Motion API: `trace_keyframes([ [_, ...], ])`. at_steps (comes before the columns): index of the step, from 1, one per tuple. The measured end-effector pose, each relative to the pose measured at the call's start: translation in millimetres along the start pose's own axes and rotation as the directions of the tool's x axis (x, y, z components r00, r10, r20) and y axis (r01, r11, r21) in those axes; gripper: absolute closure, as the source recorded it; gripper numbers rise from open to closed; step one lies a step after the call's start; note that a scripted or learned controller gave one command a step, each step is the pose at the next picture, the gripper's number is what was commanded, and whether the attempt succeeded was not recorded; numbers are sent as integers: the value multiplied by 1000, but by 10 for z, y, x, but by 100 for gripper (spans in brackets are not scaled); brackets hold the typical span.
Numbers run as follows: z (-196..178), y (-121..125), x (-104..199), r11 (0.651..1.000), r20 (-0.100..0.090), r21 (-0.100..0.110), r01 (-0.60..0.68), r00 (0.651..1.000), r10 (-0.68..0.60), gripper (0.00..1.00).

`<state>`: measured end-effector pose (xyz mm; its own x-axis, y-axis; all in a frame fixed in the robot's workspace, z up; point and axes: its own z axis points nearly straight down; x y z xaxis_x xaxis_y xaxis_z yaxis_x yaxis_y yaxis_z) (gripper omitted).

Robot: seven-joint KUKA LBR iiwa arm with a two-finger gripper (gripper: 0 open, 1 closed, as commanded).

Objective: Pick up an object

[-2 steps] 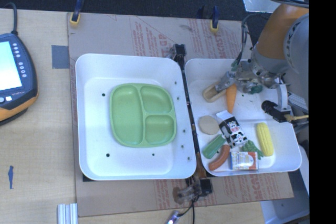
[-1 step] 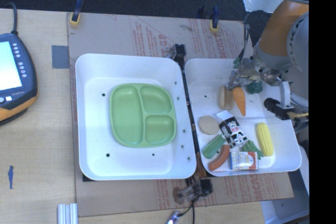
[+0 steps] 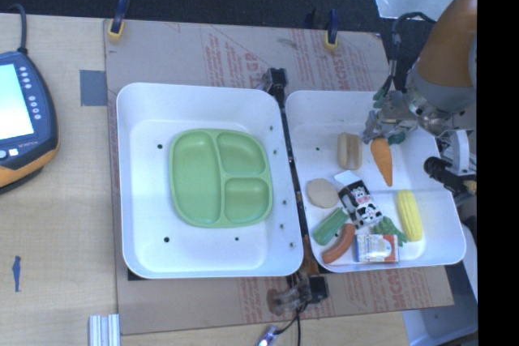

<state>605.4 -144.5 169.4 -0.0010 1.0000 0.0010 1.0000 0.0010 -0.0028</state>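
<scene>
Since the gripper [image 3: 388, 122] hangs over the twelve o'clock part of the right bin [image 3: 444, 255], just at the leafy end of the carrot [image 3: 383, 163], the carrot looks like the likeliest thing to be picked. I cannot tell whether the pincer is open or closed, because the wrist and its cabling hide the tip. Nothing can be seen held in it, so I judge the pick is not yet made.

To do this step well, the gripper should probably come down on the carrot's thick upper body, not on the soft greens, which would likely slip free. The carrot points from twelve towards six o'clock, so closing across its width, from three to nine o'clock, seems best. The bread roll [image 3: 349, 150] lies near the carrot at its nine o'clock, apart from it, so there looks to be room on that side. The bin wall stands well apart at three o'clock.

Counting what lies there:
- Two white bins; the left bin [image 3: 138, 255] bears one green divided plate [image 3: 219, 177] with three compartments.
- In the right bin, one each of:
  - the carrot and the bread roll
  - a tan round piece [image 3: 322, 192]
  - a cow-patterned carton [image 3: 359, 202]
  - a green vegetable piece [image 3: 328, 227]
  - a sausage [image 3: 337, 245]
  - a corn cob [image 3: 409, 215]
  - a small printed box [image 3: 376, 248]
- Two blue clamps at the board's twelve o'clock edge.
- One control pendant [image 3: 20, 117] on the bench at nine o'clock.
</scene>
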Motion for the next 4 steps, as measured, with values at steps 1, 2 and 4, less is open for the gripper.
trace_keyframes([
  [1, -540, -30, 24, 1000, 1, -2, 2, 1000, -2, 100],
  [2, -573, -246, 546, 1000, 1, 2, 5, 1000, -5, 100],
  [4, 376, 89, 484, 1000, 2, 4, 5, 1000, -5, 100],
])
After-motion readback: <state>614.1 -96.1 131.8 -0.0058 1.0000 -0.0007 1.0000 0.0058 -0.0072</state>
